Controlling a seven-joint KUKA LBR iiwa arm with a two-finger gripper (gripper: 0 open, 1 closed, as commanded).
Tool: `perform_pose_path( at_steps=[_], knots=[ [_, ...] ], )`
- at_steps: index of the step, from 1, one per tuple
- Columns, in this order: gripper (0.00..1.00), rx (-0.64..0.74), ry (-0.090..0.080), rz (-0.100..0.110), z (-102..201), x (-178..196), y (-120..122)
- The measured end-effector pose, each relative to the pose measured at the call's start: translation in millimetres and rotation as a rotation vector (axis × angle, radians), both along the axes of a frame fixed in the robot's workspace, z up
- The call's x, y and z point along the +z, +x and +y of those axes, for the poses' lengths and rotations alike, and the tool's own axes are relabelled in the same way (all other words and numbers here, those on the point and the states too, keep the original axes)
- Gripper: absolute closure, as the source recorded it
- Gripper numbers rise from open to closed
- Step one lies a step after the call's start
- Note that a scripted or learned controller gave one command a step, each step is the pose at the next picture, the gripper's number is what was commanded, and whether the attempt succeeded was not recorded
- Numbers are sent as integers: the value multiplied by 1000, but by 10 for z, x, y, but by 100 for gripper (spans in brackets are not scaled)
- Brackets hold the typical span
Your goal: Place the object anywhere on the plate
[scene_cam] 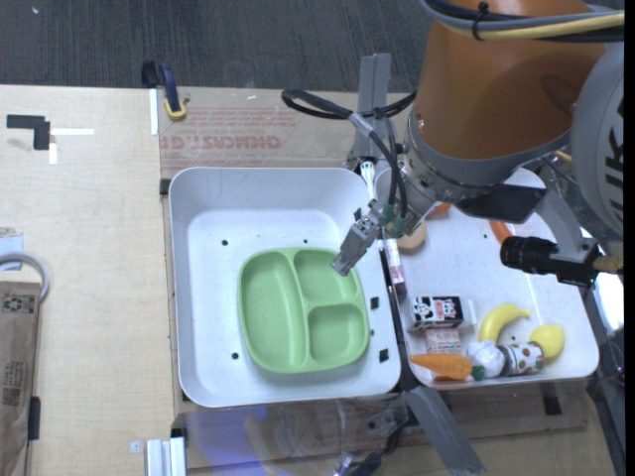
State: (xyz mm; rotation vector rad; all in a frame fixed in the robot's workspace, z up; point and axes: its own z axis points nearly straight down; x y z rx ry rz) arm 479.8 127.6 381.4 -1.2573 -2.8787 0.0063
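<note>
Left bin: shallow white plastic, rounded corners, sitting on a pale wood-toned desk. In it lies the plate, matte light-green, soft-cornered, moulded into three compartments, nothing visible on it.

Above the plate's upper right corner, by the wall shared between the bins, hangs the end effector, slim grey metal, angled down and left. Cannot tell whether it is spread or pressed together, and no object is visible in it. A red-and-white stick-like piece hangs just right of it; unclear what that is.

Right bin: small carton with cow print, orange carrot, yellow banana, all glossy toy-like pieces clustered at the near edge. Which one is the task's object I cannot tell.

Judgement: placing step seems in hand, or a pick that missed. Next move calls for confirming a grasp, then lowering over a compartment.
</note>
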Motion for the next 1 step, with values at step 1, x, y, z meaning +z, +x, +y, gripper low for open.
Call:
perform_pose_path(
  at_steps=[1],
  knots=[
    [0,210,1,-1,-68,589,1]
  ],
)
